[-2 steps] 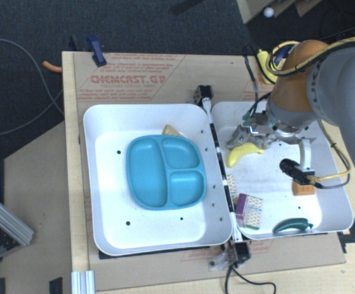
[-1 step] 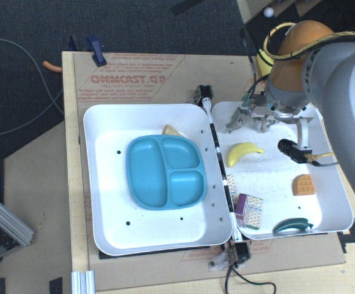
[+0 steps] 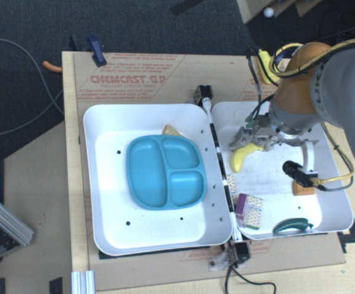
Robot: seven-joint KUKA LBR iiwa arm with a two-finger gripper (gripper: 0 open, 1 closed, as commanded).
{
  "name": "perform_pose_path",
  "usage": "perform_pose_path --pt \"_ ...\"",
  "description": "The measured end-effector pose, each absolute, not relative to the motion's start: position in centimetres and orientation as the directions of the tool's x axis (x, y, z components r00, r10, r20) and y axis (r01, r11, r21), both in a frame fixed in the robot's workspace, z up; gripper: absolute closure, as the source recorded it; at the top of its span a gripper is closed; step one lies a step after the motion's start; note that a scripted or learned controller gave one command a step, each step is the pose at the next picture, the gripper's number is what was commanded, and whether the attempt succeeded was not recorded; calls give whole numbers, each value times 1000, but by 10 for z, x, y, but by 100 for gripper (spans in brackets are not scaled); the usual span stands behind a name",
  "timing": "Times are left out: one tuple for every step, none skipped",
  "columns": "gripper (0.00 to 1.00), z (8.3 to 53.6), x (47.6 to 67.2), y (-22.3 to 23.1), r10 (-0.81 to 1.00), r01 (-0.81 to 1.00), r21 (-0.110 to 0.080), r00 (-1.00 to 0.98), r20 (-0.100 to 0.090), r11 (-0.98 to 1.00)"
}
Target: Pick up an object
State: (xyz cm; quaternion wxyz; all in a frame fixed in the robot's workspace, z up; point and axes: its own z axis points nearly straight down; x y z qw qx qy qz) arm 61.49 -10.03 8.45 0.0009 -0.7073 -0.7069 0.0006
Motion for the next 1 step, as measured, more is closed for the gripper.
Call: perform_pose_path --pt "100 95 616 -100 1000 1000 0 1 1 -1"
